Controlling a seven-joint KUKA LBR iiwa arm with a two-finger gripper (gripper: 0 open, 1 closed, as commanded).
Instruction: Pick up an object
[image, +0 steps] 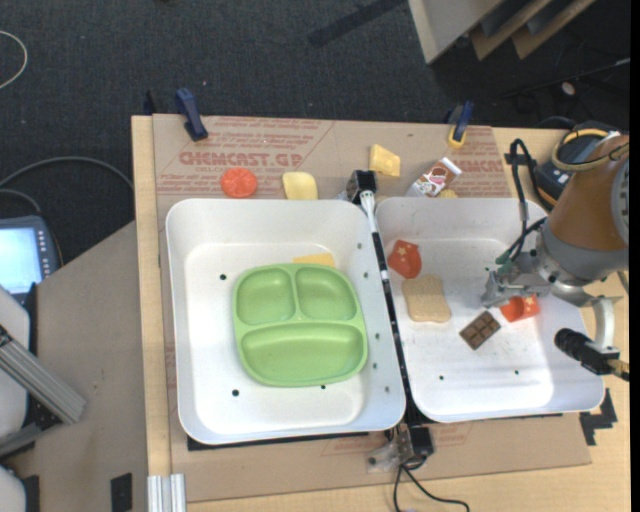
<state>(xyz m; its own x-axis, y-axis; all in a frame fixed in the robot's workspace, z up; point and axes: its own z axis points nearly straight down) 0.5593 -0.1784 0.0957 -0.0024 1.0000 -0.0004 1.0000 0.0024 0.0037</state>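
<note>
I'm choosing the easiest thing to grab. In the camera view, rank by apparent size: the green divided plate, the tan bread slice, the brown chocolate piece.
1. green divided plate, by far largest
2. tan bread slice
3. brown chocolate piece, somewhat smaller than the bread

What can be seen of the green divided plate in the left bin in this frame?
The green plate is a light green tray with rounded corners, plastic by its look, split into three wells: two small ones on the far side and one wide one on the near side. It lies flat and face up on the floor of the left bin, roughly centred, and its wells hold nothing. A pale yellow piece shows at its far edge, seemingly touching it.
</note>
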